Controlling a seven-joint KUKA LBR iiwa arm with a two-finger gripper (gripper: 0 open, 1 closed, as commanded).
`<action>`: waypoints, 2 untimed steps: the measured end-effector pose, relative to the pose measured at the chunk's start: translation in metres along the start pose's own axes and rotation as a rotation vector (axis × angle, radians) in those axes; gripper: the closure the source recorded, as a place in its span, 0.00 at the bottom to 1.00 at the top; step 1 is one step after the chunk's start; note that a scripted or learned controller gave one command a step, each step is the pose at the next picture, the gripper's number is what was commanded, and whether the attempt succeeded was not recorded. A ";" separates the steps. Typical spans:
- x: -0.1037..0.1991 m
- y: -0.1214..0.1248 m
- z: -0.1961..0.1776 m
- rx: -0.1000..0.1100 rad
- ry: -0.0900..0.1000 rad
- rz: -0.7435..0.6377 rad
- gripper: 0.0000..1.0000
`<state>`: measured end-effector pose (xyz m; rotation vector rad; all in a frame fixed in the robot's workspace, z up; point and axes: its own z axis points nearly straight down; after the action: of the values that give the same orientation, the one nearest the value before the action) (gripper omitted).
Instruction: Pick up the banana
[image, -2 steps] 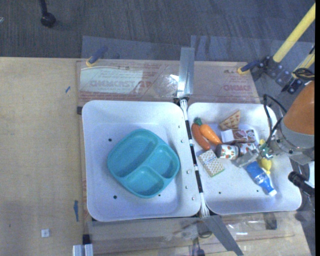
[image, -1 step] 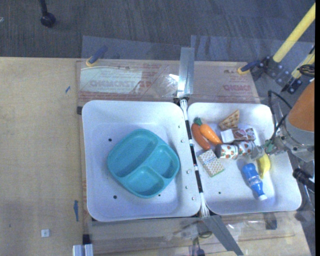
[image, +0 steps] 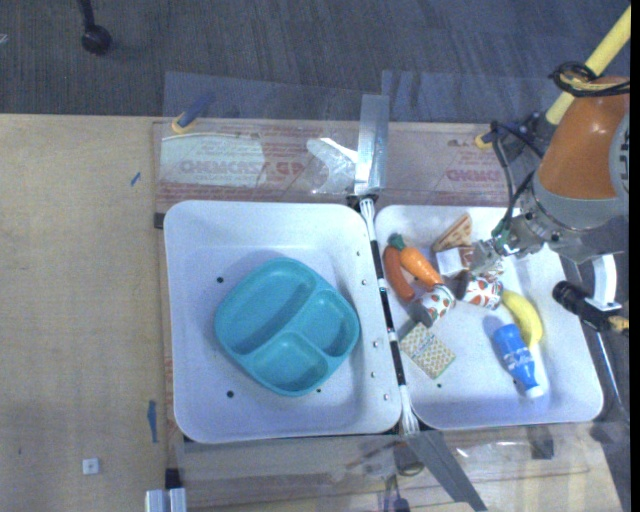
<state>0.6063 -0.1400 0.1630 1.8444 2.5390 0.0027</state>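
While the banana (image: 525, 316) sits in the right bin (image: 575, 395), right of frame centre, squeezed between a red-and-white toy (image: 482, 291) and a blue bottle (image: 518, 360), the gripper (image: 490, 254) hovers up-left of it over the clutter. Can't tell how the tool's set or if it's got anything. Probably lining up, since neighbours crowd it.

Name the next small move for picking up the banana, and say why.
Probably shift the end effector toward the bin's near right, to sit above the banana. It now hovers over the clutter beside the carrot, up-left of the banana, which lies free against the blue bottle.
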 end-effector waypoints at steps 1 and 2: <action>0.000 0.000 0.000 0.001 0.000 0.000 0.00; -0.048 -0.048 0.055 0.003 0.001 -0.005 0.00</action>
<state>0.5753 -0.2004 0.1079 1.8404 2.5456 -0.0002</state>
